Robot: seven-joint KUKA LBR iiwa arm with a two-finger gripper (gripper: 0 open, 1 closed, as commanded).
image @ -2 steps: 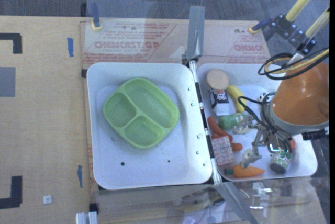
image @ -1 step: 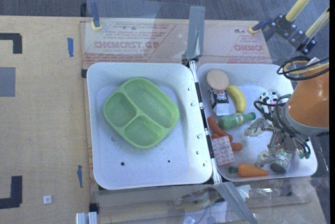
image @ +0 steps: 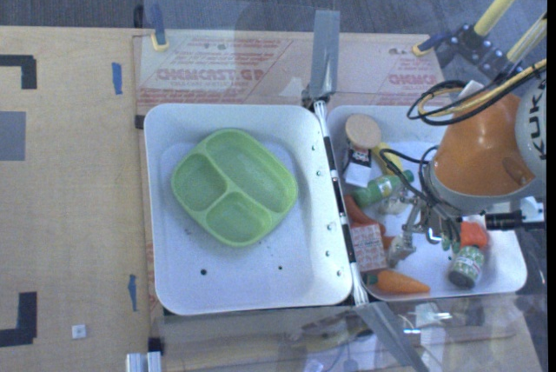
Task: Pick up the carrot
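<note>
Closest to my camera, along the near wall of the right-hand shallow white bin (image: 512, 279), lies the tapered orange carrot (image: 401, 282). It rests flat on the bin floor, just beside the near rim and close to the divider between the two bins. Its long axis runs roughly left to right across my view, with the slimmer tip pointing right and the thicker end, which looks to carry a bit of green, toward the divider.

The metal two-finger gripper (image: 417, 233) hangs from the grey arm with the orange band (image: 478, 155), above the middle of that same bin. From the jaws, the carrot lies toward the camera and slightly left, near but apart, nothing touching it. I cannot tell from this angle whether the jaws are open or closed; cables and linkage clutter that spot. I see nothing clamped between them.

My judgement: the grasp is not yet made. The coming move calls for a short shift toward the near rim and a descent, with the fingers closing across the carrot's short width.

A small red-and-white printed box (image: 367, 245) sits just left of the gripper, and a small green-capped bottle (image: 466, 266) to its right; both crowd the approach. The left bin holds a light green divided plastic plate (image: 234, 186).
</note>
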